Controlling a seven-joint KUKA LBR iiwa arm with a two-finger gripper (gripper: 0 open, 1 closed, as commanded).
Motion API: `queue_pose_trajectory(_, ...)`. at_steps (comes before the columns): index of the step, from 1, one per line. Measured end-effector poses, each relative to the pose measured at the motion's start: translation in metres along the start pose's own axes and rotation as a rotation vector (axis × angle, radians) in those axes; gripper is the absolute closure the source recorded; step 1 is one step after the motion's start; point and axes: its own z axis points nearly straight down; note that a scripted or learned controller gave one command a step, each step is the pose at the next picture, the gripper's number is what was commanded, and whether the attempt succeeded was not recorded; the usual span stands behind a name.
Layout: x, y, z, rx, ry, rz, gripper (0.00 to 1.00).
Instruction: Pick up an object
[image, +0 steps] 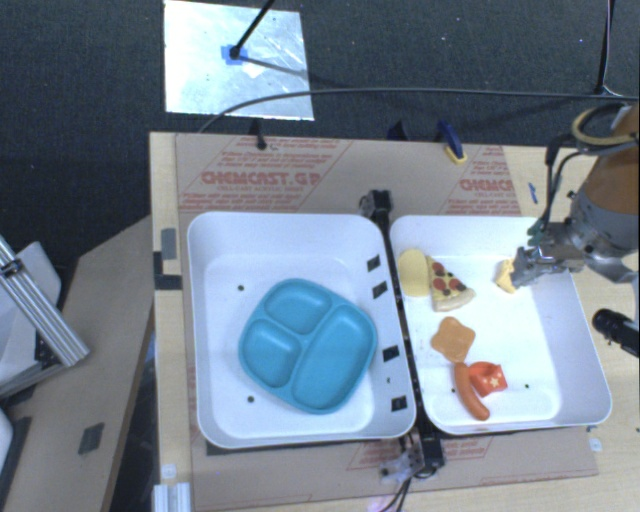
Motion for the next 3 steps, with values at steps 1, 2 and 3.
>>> queue_pose_trajectory(1,0.05,0.003,0.002,0.001,0.0,0.0,1.0)
queue_pose_trajectory(2,0.095,-0.007,0.01,0.003,0.0,0.001,1.0)
queue_pose_trajectory(3,0.145,-0.019,0.019,0.003,0.001,0.0,1.0)
